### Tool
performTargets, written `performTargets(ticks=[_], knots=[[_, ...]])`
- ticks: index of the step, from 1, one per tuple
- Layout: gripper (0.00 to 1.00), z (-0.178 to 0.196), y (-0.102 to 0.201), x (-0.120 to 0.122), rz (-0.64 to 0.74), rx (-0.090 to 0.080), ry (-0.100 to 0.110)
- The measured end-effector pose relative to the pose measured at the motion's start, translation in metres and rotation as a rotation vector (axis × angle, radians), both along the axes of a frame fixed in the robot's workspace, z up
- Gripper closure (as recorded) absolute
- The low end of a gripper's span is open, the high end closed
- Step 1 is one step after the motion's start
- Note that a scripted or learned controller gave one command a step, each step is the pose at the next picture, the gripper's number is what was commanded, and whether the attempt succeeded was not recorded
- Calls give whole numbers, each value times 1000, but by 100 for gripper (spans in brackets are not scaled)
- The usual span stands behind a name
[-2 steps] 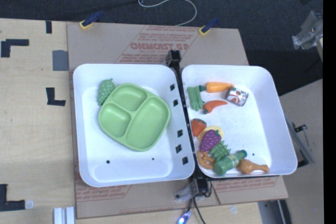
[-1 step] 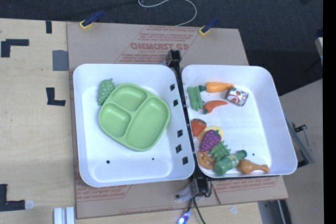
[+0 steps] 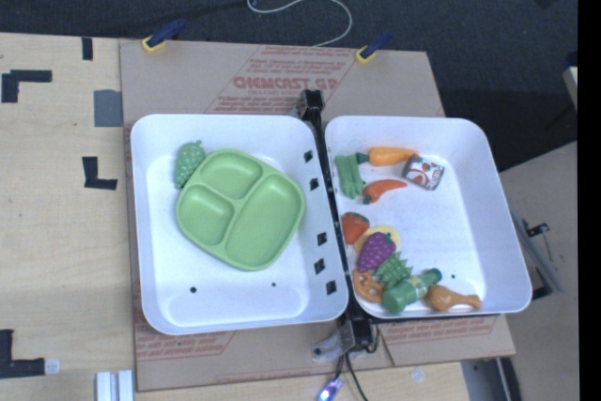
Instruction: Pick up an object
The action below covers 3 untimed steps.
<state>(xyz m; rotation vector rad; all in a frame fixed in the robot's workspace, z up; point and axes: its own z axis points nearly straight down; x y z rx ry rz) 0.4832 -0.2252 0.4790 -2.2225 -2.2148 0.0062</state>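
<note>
The right bin (image 3: 470,221) holds several toy foods along its left and front sides. An orange carrot (image 3: 391,155) lies at the back beside a small red and white can (image 3: 423,172). A green bean pod (image 3: 349,175) and an orange pepper (image 3: 384,190) lie just below. Nearer the front are a red tomato (image 3: 354,226), purple grapes (image 3: 374,251), a green vegetable (image 3: 406,290) and a tan piece (image 3: 453,300). In the left bin (image 3: 150,230) a green divided plate (image 3: 240,208) lies with a green grape bunch (image 3: 189,162) at its back left corner.
Both bins sit on a cardboard sheet (image 3: 272,75) held by blue and yellow clamps (image 3: 164,35). A white cable (image 3: 282,5) runs over the dark floor behind. The wooden bench (image 3: 56,202) extends left.
</note>
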Motion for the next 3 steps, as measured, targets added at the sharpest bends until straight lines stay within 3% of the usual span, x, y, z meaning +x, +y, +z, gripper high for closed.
performTargets(ticks=[3], knots=[[100, -53, 2, 1, 4, -1, -4]])
